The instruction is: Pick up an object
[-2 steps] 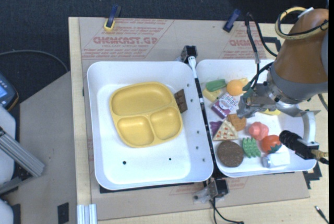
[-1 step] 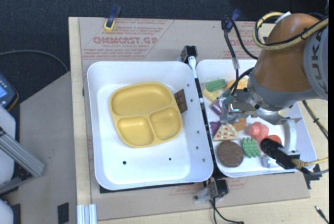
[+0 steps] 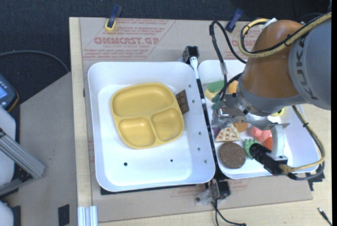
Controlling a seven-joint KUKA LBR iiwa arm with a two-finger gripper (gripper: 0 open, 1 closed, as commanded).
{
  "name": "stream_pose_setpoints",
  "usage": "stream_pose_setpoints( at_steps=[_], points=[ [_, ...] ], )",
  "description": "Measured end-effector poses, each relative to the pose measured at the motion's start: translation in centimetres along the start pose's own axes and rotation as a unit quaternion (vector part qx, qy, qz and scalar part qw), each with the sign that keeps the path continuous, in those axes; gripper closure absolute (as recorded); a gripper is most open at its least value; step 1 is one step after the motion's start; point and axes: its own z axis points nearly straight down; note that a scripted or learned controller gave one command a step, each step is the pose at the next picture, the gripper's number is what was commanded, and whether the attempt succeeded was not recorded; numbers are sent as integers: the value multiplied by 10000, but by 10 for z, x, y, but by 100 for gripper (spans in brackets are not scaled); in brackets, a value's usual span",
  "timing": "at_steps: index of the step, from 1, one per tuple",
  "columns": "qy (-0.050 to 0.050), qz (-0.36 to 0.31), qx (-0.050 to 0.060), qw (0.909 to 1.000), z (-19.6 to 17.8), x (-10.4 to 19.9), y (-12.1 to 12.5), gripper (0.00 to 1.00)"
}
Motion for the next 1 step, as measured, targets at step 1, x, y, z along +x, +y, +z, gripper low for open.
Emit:
stream_pose_setpoints(
  at_steps=[1],
  points=[
    [-10, 17, -34, 10000, -8, -9, 3, 100]
  ],
)
